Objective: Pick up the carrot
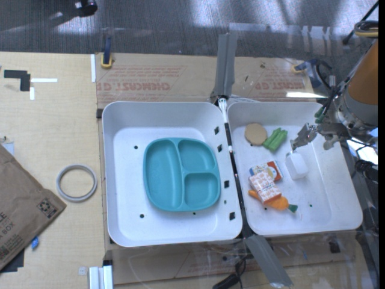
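Camera view: claw (302,136) open, holding nothing, above the right bin (337,215), well apart from carrot (275,201).

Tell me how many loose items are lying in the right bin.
5, maybe more hidden underneath. A tan round piece and a green item lie at the back, a white object mid-bin, a printed packet resting on the carrot nearer the front.

"BOX" on brown carton (24,212)

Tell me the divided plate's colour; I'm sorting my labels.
Teal, plain, no pattern: the divided plate shows best in the camera view.
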Motion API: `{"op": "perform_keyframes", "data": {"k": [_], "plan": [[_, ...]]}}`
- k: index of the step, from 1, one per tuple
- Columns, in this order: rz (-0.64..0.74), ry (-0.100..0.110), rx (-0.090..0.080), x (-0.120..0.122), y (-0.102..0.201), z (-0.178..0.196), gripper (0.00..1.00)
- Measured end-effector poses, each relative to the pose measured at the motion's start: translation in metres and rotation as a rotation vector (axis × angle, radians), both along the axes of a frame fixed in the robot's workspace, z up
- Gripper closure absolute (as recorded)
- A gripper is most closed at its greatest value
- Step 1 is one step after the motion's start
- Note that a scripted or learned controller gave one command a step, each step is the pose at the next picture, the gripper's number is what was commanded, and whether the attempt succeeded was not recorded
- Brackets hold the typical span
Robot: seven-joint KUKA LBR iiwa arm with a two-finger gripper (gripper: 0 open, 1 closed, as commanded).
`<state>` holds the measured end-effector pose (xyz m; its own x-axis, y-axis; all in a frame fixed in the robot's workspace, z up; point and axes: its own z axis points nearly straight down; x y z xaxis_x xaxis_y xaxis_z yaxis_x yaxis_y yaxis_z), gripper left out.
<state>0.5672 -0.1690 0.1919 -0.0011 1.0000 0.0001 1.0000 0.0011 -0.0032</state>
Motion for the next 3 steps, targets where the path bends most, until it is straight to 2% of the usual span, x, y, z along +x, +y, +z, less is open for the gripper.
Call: {"op": "perform_keyframes", "data": {"k": [1, 2, 3], "plan": [[-0.018, 0.000, 0.000, -0.090, 0.040, 0.004, 0.00], [-0.165, -0.023, 0.009, -0.082, 0.080, -0.090, 0.00], [-0.059, -0.002, -0.001, -0.089, 0.083, 0.016, 0.00]]}}
